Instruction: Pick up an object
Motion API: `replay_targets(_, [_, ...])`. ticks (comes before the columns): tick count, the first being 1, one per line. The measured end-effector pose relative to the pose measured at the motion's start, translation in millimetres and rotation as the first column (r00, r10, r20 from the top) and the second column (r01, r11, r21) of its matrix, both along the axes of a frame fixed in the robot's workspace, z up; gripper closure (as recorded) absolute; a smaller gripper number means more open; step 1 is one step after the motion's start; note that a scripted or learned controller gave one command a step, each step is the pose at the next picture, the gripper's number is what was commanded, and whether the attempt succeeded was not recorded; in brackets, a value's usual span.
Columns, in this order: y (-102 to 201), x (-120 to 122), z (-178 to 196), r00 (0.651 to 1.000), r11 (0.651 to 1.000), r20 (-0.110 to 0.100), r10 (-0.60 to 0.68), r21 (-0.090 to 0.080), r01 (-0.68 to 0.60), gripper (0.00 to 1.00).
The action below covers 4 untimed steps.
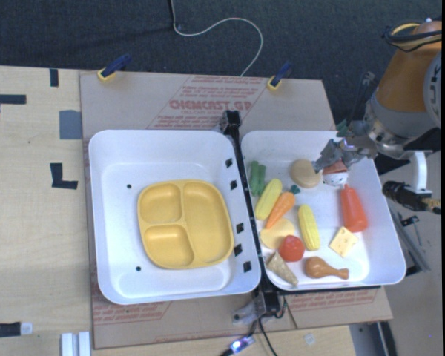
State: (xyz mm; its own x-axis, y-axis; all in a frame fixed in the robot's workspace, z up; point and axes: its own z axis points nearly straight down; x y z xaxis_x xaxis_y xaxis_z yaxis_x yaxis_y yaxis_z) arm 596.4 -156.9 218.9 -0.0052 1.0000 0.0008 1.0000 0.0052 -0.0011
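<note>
One grey arm (408, 95) reaches in from the right, its gripper (335, 162) low over the right bin (389, 228) beside a tan bun (305, 173), finger spread impossible to tell.

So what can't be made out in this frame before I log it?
- Gripper: too small and blurred in the camera view to judge its grip.
- Small red-and-white object: partly covered by the gripper, so its identity is unclear.
- Arm: cut off by the right edge.
- Item at the right bin's front: partly hidden by the tomato.
</note>
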Motion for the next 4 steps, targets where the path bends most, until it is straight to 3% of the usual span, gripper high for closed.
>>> replay_targets(2, [112.8,5.5,8.5,1.0,1.0,0.0,0.002,0.001,-0.002,1.0])
replay_targets(4, [232.3,-5.6,8.0,1.0,1.0,-0.001,0.002,0.001,-0.002,1.0])
